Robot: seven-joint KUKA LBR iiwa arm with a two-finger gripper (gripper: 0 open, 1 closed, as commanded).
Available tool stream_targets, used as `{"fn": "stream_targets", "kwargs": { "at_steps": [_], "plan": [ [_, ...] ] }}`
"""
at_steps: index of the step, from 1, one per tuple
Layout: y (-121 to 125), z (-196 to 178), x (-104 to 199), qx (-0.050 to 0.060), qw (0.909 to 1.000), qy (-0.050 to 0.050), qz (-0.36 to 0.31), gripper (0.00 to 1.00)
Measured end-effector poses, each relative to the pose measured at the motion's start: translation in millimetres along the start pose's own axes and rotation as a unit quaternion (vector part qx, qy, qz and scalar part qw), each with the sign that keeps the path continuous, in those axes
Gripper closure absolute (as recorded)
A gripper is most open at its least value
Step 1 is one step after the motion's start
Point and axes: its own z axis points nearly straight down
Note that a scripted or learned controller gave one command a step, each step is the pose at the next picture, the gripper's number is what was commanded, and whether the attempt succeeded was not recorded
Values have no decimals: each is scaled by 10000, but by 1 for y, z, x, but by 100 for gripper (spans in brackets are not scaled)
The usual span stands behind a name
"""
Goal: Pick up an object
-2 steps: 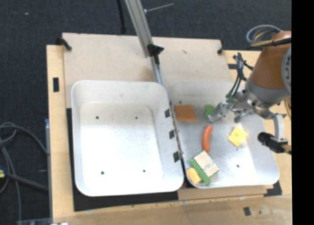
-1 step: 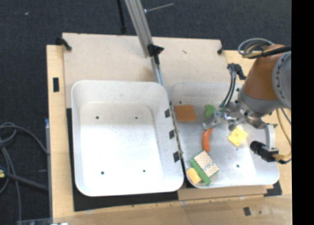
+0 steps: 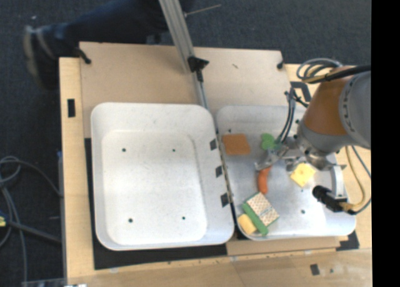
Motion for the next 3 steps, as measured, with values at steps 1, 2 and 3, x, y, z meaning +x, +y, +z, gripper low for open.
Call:
{"fn": "stream_targets", "kwargs": {
  "at_steps": [1, 2, 3],
  "plan": [
    [2, -13, -1, -36, 10000, 3, 34, 100],
    [3, -59, -9, -41, 10000, -2, 11, 100],
    [9, -107, -17, -46, 10000, -4, -22, 100]
  ]
}}
